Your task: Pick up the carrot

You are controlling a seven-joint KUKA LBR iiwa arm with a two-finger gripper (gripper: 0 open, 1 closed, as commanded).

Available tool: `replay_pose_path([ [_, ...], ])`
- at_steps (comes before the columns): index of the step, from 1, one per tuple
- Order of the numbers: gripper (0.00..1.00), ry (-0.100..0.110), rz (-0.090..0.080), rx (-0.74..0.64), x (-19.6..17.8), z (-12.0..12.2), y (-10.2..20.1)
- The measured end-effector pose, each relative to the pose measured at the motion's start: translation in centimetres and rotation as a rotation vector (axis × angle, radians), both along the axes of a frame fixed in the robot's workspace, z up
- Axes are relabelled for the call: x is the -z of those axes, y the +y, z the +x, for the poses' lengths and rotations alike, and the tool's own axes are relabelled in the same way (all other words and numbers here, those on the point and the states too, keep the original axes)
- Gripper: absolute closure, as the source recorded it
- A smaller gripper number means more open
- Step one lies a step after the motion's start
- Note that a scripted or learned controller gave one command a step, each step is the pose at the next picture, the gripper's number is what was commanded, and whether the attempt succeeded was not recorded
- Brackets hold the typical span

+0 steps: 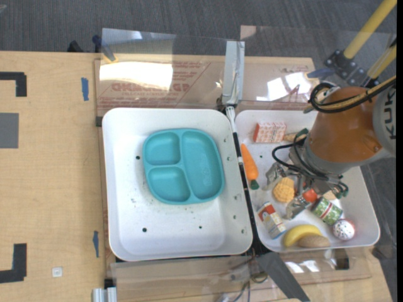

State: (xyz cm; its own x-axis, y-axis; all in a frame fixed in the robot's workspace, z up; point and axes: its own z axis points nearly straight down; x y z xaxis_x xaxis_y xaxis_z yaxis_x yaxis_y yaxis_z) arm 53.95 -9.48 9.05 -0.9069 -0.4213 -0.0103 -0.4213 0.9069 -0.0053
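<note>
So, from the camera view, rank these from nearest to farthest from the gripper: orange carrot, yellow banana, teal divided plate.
1. Orange carrot, left of the gripper, by the bin's left wall.
2. Yellow banana, toward the front edge.
3. Teal divided plate, in the left bin.

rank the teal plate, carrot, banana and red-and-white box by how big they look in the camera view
1. teal plate, by far the largest
2. banana and carrot: they look alike in length, the banana thicker, so I won't rank them
3. red-and-white box, about the smallest
</note>
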Motion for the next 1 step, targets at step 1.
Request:
replay_pose_path([
  [1, 1.0, -0.015, 0.0, -0.001, -1.28, 0.44, 0.15],
])
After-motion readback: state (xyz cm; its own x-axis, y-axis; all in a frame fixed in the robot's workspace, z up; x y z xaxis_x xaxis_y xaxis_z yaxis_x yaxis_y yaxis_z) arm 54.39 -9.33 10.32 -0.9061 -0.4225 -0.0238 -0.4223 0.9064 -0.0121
